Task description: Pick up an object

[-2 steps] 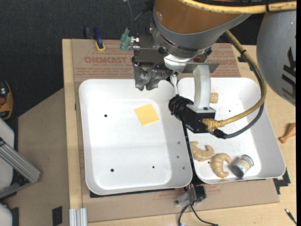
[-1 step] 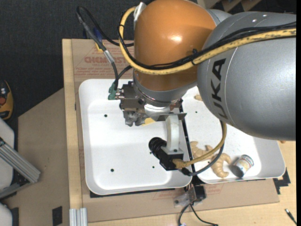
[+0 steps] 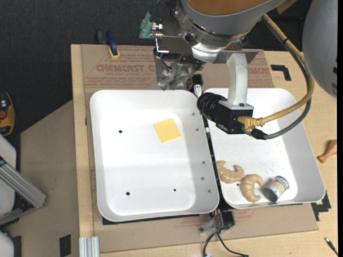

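A flat yellow square (image 3: 167, 130) lies in the left bin (image 3: 107, 159), a little right of its middle. In the right bin (image 3: 300, 143), near the front, two tan croissant-shaped pieces (image 3: 230, 173) (image 3: 252, 187) sit side by side. A small silver can (image 3: 276, 187) lies on its side next to them. My gripper (image 3: 173, 77) hangs over the back rim of the left bin, up and slightly right of the yellow square. I see nothing in it.
A black module with a yellow cable (image 3: 228, 115) juts from the arm over the wall between the two bins. A blue and yellow clamp (image 3: 112, 45) sits at the bench's back left edge. Brown board surrounds both bins.
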Controlling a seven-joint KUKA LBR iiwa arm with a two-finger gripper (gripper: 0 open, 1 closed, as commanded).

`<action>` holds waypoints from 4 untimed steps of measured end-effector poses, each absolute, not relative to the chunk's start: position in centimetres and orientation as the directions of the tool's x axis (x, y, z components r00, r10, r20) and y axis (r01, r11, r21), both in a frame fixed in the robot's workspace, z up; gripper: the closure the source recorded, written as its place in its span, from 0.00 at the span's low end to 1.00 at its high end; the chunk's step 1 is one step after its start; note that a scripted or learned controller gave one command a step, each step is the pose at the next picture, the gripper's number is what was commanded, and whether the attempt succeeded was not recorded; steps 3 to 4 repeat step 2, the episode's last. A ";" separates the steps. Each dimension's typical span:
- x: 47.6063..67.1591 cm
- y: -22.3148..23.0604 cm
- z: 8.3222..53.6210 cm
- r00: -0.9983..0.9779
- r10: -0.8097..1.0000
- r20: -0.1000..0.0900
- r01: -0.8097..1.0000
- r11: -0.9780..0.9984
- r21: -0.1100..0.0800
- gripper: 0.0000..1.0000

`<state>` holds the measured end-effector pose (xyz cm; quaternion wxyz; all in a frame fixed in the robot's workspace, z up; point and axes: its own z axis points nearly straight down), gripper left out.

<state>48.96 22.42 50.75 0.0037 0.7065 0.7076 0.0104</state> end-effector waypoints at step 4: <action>48.0 22.5 38.3 0.000 1.000 0.001 1.000 0.000 0.002 1.00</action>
